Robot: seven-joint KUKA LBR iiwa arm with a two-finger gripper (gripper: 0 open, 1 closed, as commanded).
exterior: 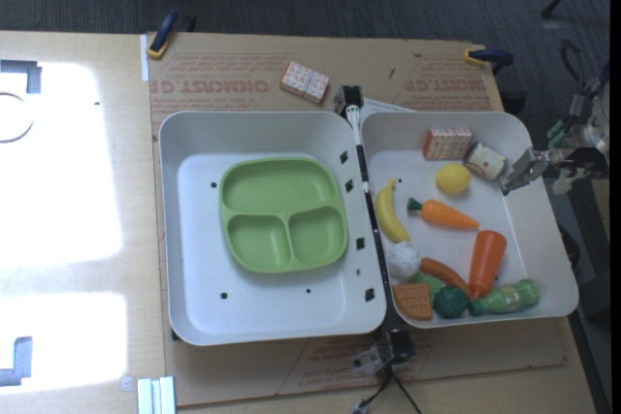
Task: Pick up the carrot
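Observation:
The carrot (pixel 448 214) lies in the middle of the right bin (pixel 543 238), orange with its green top pointing left. It rests flat between a lemon (pixel 452 177) behind it and a taller orange vegetable (pixel 486 263) in front. My gripper (pixel 521 173) hangs over the bin's right rim, to the right of the carrot, slightly behind it and apart from it. Nothing is visibly held in it.
The right bin also holds a banana (pixel 390 211), a small printed box (pixel 447 143), a pale block (pixel 485 160), a white garlic (pixel 403 257), a sausage (pixel 442 271), broccoli (pixel 449 302) and a cucumber (pixel 506 297). A green divided plate (pixel 284 215) fills the left bin (pixel 184 238).

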